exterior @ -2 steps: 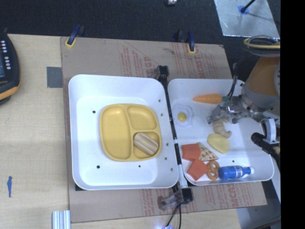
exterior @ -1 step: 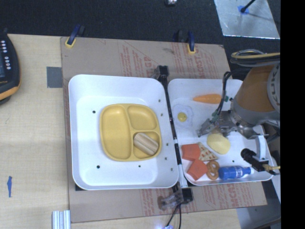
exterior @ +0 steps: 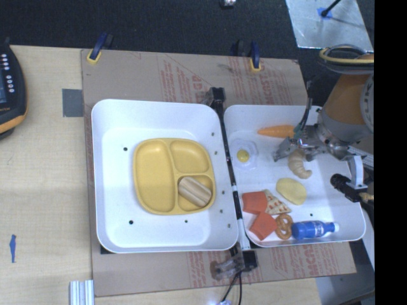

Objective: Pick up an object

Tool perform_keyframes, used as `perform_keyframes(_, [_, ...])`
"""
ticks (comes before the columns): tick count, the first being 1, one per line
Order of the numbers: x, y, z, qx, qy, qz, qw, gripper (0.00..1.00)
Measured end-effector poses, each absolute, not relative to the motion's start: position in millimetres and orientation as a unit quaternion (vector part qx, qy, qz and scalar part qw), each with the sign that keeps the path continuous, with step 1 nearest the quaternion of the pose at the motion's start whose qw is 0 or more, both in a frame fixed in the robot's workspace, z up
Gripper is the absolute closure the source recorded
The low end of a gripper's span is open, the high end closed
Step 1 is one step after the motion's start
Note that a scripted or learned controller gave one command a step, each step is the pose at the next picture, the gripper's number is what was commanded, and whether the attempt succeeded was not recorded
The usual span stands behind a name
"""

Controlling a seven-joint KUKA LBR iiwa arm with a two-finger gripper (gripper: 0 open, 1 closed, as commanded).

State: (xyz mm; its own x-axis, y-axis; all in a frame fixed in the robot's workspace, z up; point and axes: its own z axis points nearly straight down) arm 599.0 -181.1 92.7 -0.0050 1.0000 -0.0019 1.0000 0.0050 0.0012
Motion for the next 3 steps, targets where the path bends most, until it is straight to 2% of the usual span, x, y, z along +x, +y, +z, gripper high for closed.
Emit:
perform_keyframes(1, [658.7, -150, 93, 0.704, 0.710, 0.0008, 0.001, 0.00])
perform_keyframes(2, [657.0, -205, 144, 0.707, 0.707, -0.0005, 0.003, 0.00])
perform_keyframes(3, [577.3, -180, 114, 0.707, 0.708, -0.0033, -0.006, 0.00])
